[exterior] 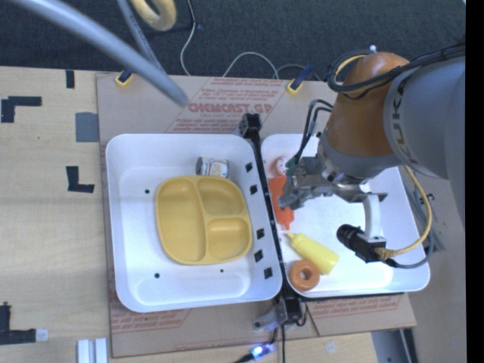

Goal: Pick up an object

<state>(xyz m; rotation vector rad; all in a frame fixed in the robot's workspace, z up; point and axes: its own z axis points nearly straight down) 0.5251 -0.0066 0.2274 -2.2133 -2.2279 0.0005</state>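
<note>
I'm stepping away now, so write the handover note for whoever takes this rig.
Gripper: low in the right bin, at its left edge, by the orange-red item; finger state hidden, no grasp confirmed.
Right bin also holds a yellow bottle and an orange ring near the front.
Left bin: yellow divided plate, small can behind it.
Done: nothing seen lifted.
Left: pick up an object.

Grey arm [435, 119], orange wrist band [367, 100] (yellow and black cables).

I see my grey arm with its orange band [368, 100] reaching in, wrist bent downward. Its dark two-finger gripper [291, 195] sits below that band, pointing left.
</note>
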